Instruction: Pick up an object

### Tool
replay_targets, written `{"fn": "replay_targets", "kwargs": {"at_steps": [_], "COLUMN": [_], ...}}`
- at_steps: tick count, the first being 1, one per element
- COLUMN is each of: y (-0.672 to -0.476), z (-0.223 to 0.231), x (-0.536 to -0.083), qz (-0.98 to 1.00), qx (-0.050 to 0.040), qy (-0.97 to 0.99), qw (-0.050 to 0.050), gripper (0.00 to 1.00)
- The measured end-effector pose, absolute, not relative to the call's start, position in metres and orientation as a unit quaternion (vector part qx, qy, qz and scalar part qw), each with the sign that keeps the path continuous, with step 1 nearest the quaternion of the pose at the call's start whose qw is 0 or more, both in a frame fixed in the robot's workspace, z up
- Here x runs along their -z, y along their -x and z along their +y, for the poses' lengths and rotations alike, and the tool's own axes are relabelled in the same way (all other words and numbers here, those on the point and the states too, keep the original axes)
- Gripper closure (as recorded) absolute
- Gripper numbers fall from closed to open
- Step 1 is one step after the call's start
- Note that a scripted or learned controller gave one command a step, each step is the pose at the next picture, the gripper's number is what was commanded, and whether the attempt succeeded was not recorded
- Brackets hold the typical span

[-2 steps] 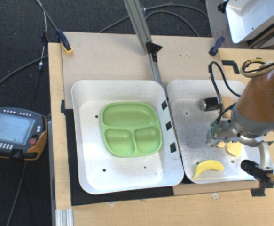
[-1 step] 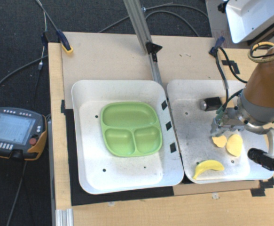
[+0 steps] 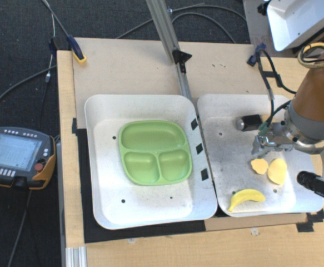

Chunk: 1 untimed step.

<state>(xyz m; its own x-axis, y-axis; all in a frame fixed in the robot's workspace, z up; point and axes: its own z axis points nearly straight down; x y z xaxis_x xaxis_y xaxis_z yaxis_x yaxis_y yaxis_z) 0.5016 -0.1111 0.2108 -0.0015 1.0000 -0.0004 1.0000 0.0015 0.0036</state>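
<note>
Just below the gripper [image 3: 263,142] lie yellow pieces [image 3: 270,169].

No readable text or labels anywhere

Left bin [image 3: 103,204]: a divided tray [image 3: 153,152] is set at its centre. Right bin [image 3: 223,115]: a banana [image 3: 246,198] is laid by the near edge, two pieces [image 3: 268,169] just behind it.
</note>
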Motion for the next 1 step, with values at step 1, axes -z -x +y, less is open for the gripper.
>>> {"fn": "replay_targets", "kwargs": {"at_steps": [1], "y": [-0.506], "z": [-0.0526], "x": [-0.2235], "qz": [0.71], "qx": [-0.0019], "qy": [-0.704], "qw": [0.0], "gripper": [1.0]}}
